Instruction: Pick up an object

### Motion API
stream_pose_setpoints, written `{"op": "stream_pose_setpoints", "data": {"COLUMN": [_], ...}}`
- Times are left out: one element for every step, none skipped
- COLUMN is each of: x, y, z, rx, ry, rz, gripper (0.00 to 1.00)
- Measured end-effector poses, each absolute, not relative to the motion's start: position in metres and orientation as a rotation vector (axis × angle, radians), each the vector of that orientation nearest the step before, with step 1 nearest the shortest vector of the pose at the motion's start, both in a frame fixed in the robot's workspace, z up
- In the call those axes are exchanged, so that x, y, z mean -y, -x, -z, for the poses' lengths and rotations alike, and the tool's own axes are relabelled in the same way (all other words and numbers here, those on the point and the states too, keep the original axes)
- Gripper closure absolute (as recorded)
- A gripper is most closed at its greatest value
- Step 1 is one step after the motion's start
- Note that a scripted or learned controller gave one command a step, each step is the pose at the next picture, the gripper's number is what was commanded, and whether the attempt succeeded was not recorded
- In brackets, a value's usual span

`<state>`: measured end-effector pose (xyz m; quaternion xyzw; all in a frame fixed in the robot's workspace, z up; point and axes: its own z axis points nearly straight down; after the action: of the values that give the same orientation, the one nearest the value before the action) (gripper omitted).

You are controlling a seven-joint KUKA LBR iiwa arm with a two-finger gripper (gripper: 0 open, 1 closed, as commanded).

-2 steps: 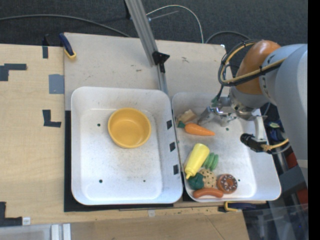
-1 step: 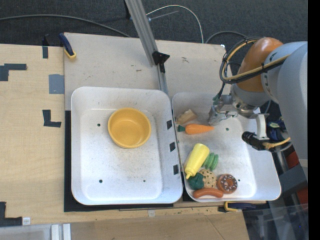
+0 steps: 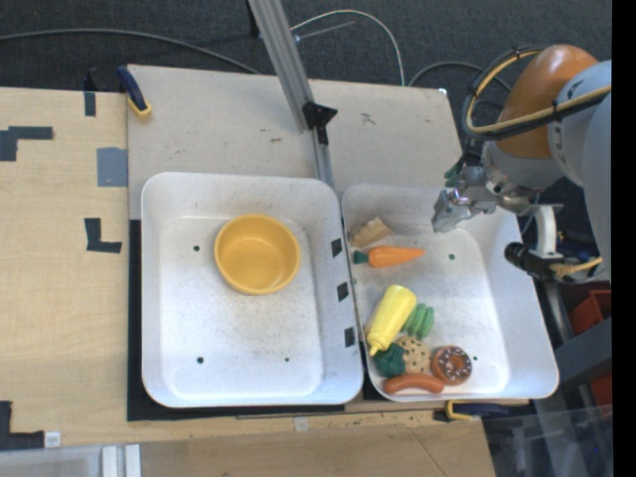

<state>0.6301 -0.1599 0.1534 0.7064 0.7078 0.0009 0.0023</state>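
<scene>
My gripper (image 3: 446,213) hangs over the far right part of the right bin (image 3: 517,306), with nothing visible between its tips. An orange toy carrot (image 3: 395,256) lies just left of and below it. A tan bread piece (image 3: 370,233) sits by the bin's left wall. Further toward the front lie a yellow corn cob (image 3: 390,317), a green vegetable (image 3: 421,320), a cookie (image 3: 410,352), a chocolate donut (image 3: 452,364) and a red sausage (image 3: 414,385).
The left bin (image 3: 179,346) holds a yellow bowl (image 3: 257,253). A slanted metal pole (image 3: 288,58) with a black clamp rises behind the bins. Cables run along the back of the bench.
</scene>
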Motion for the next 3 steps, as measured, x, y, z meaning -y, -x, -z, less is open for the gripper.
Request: {"op": "stream_pose_setpoints", "data": {"x": [0.153, 0.153, 0.104], "y": [-0.637, -0.638, -0.632], "z": [-0.213, -0.266, -0.25], "rx": [-2.221, -2.221, -2.229], "ry": [-2.215, -2.215, -2.217], "rz": [-0.005, -0.004, 0.002], "gripper": [1.0, 1.0, 1.0]}}
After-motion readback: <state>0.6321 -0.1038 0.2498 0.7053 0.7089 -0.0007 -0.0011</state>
